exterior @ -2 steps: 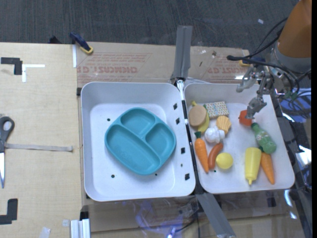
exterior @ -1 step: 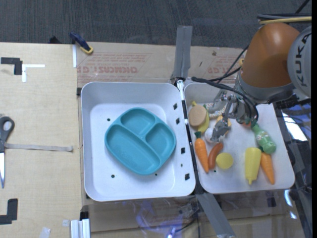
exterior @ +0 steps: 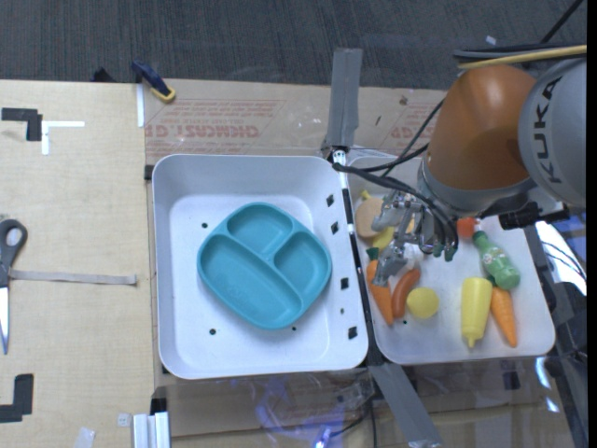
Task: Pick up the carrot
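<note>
Pale wood surface [exterior: 75, 343] seen from above, dark carpet along the top edge. Scissors [exterior: 7, 259] lie at far left; black tape marks and a small blue-yellow item [exterior: 154, 80] noted near top left.

Two white bins side by side. Left bin [exterior: 177, 250] holds a blue divided plate [exterior: 265, 265], lying flat, roughly centred, rotated at an angle to the bin walls.

Right bin [exterior: 532, 339] holds the toy food. Two carrots seen:
- carrot [exterior: 503, 315] at right, orange, tip pointing toward bottom, just beside the yellow corn-like piece [exterior: 475, 308], apart from the gripper.
- second carrot [exterior: 381, 301] at left side of the bin, near the divider wall, touching or overlapping a red-orange pepper-like piece [exterior: 404, 292]; exact contact can't be resolved.

Also noted: yellow round fruit [exterior: 423, 303] just right of the pepper piece; green bottle-like item [exterior: 494, 261] w/ red cap, above the right carrot; tan round item [exterior: 367, 218] at the bin's upper left.

Arm enters from right, orange band [exterior: 480, 129] large in view. Gripper [exterior: 408, 241] is positioned low over the left cluster, directly above the second carrot and pepper piece. Metal parts and cables crowd the spot; state of fingers cannot be told, nor whether anything is between them.
</note>
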### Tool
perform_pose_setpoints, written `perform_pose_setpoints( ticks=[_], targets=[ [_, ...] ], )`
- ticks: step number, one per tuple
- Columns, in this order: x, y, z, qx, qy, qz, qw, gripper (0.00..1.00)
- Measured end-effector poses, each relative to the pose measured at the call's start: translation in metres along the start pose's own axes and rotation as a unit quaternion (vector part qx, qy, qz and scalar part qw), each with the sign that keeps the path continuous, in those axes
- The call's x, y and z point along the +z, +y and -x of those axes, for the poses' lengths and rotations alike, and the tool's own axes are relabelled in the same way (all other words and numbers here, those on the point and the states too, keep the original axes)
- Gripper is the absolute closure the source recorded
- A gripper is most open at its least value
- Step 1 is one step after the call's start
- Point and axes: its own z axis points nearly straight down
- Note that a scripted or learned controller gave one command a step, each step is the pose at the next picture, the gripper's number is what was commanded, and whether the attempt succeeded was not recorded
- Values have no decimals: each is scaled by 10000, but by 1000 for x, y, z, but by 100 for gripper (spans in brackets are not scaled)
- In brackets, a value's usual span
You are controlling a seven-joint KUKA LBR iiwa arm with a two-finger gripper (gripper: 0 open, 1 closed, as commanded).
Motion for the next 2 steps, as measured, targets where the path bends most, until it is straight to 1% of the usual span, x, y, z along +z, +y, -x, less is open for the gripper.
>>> perform_pose_setpoints(
  ticks=[1, 2],
  targets=[
    [93, -84, 32, -23, -74, 10, 10000, 0],
    [99, -73, 56, 1339, -10, -1, 9910, 0]
  ],
)
